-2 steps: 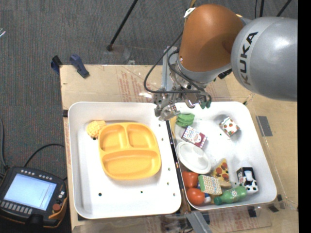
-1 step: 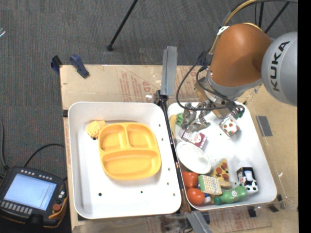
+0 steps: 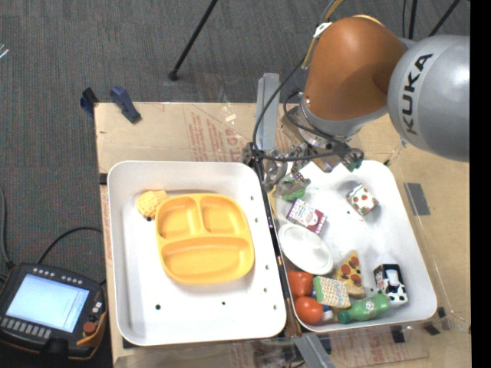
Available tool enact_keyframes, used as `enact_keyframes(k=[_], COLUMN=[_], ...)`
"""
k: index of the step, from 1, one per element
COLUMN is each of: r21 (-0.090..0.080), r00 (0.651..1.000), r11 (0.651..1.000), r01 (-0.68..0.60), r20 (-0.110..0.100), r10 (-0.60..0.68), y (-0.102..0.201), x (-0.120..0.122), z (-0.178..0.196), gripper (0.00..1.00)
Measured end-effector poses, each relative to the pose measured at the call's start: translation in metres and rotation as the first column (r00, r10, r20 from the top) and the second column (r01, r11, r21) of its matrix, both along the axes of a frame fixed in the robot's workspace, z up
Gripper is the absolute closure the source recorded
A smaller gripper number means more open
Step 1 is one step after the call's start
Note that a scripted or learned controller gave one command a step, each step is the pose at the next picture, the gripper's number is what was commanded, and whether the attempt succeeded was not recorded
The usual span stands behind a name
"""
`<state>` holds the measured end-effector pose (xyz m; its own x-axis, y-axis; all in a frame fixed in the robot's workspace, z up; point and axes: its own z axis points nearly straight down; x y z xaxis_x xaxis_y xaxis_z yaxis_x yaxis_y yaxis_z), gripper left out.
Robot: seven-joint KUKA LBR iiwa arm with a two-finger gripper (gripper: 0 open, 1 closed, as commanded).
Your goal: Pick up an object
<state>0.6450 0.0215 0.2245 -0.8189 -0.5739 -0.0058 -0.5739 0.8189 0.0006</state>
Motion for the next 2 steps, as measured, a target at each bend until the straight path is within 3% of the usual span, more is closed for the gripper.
enact_keyframes(k=[2], r21=[0.006], r00=[1.0], r11=[1.0], r01=[0.006], r20=[0.007], r10=[-0.006], y=[0.0013], x=[0.0022], z=[0.0202], gripper=[1.0])
